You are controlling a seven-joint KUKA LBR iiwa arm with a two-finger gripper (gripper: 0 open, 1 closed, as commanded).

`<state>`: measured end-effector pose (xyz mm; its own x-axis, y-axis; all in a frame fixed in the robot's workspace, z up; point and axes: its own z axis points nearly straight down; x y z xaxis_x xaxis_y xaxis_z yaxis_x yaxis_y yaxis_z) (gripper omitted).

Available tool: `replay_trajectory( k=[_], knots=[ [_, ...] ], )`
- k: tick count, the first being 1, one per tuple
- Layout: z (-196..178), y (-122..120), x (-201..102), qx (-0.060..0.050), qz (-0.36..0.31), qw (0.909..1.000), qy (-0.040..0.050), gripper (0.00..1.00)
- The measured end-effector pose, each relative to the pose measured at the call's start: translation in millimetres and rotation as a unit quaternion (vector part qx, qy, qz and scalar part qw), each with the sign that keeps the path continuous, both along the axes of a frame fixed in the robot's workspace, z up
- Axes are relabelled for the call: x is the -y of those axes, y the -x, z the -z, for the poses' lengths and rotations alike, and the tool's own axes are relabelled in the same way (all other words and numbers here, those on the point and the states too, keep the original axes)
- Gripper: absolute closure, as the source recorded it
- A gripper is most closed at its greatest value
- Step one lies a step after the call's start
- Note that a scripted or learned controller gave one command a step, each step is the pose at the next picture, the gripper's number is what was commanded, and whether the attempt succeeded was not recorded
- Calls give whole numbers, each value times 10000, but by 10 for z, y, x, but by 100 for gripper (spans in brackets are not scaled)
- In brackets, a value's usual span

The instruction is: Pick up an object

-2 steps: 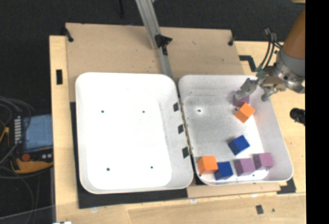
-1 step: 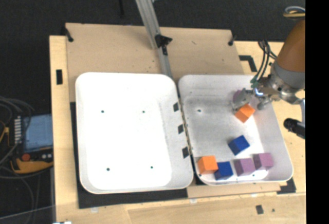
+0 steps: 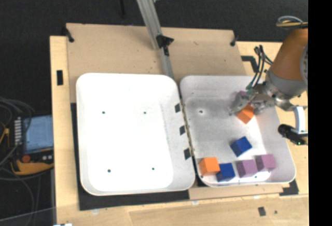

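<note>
we're mid-pick, by our read. the gripper (image 3: 248, 107) sits in the upper right of the frame, over the right bin (image 3: 207, 96), with an orange block (image 3: 246, 114) tilted right at its tip. the block looks pinched or at least touching the tip, but we cannot tell from this angle whether it's really clamped or how wide the gripper stands, so grasp is unconfirmed. whether the block is off the bin floor is also unclear. left to do, as we judge it: verify the hold and get a clean lift.

rest of the stock sits lower right of the frame: a blue cube (image 3: 240, 145) alone mid-bin, then a row along the bottom wall, an orange cube (image 3: 209, 165) touching a second blue cube (image 3: 225, 171), then two purple cubes (image 3: 246, 167) (image 3: 267, 161).

materials: blocks are small, matte, sharp-edged, probably foam or wood. bins are shallow smooth white plastic with rounded corners. left bin (image 3: 129, 131) shows a few dark dots. bench top (image 3: 218, 208) is pale wood board.
</note>
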<state>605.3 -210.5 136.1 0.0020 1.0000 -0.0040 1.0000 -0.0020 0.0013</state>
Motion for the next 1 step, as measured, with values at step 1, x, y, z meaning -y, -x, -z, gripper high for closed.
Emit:
replay_trajectory(
  k=[1],
  knots=[
    [-142,-15,9,35,10,10000,1,100]
  ],
)
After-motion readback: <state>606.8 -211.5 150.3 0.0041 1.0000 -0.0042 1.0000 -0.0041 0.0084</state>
